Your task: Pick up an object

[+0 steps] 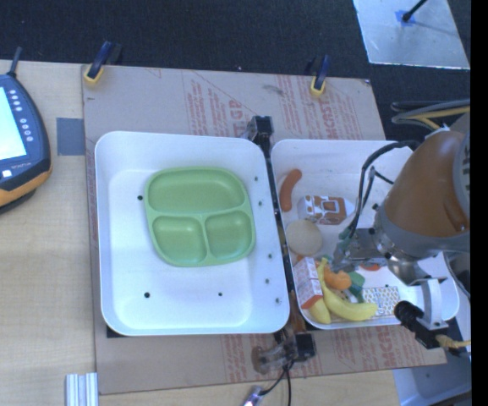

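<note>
Banana [345,308] looks like the nearest candidate, lying yellow and curved at the near end of the right bin [307,152], among a heap of small things: an orange piece [338,280] just above it, a green bit [355,279] beside that, and a flat printed packet [381,298] touching its right end. The gripper [348,256] is down low over that heap, reaching in from the right with the orange band of the arm [425,194] looming above it. It sits right at the top of the pile, close on the orange piece, but whether it touches anything I can't tell, and whether it is spread or closed I can't tell either; it is too small and dark against the clutter. Further up the same bin lie a pale egg-like ball [304,238], a small brown-and-white box [325,209] and a sausage [288,189], all well clear of the gripper. The left bin [117,227] carries a green divided plate [200,216], untouched. My read: this is the descent onto the pile, the grasp itself not yet settled. The next move calls for closing on one single item rather than a wedge of neighbours, then lifting straight up so the packet and the banana don't drag along.
</note>
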